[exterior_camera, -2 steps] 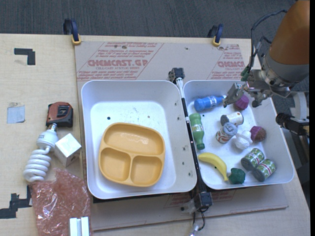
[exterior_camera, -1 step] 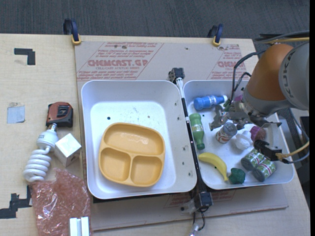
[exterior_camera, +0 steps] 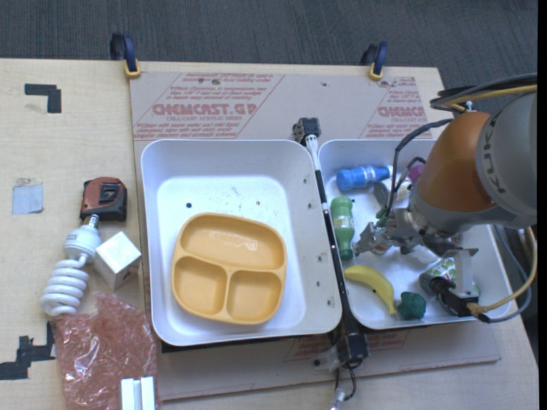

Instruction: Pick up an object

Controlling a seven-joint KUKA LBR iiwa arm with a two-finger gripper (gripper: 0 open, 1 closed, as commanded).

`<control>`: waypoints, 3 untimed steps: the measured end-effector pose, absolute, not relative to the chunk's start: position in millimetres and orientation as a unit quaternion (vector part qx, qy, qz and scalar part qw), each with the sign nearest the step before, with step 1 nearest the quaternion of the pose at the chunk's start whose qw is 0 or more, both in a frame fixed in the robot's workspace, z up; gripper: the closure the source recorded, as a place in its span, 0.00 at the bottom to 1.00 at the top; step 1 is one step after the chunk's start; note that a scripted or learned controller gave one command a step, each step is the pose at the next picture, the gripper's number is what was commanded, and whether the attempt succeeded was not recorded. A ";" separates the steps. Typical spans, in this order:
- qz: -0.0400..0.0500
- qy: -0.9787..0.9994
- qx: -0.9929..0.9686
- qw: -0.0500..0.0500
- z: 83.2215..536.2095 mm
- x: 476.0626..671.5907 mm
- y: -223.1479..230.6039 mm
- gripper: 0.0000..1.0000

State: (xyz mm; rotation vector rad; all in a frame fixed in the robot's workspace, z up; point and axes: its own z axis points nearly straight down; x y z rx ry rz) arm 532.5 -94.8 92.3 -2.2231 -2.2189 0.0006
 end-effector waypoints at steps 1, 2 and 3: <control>0.000 -0.707 -0.708 0.000 92.4 477.5 -94.9 0.00; -0.001 -0.706 -0.708 -0.001 102.3 478.9 -95.3 1.00; 0.000 -0.708 -0.707 -0.001 192.5 570.8 -40.2 1.00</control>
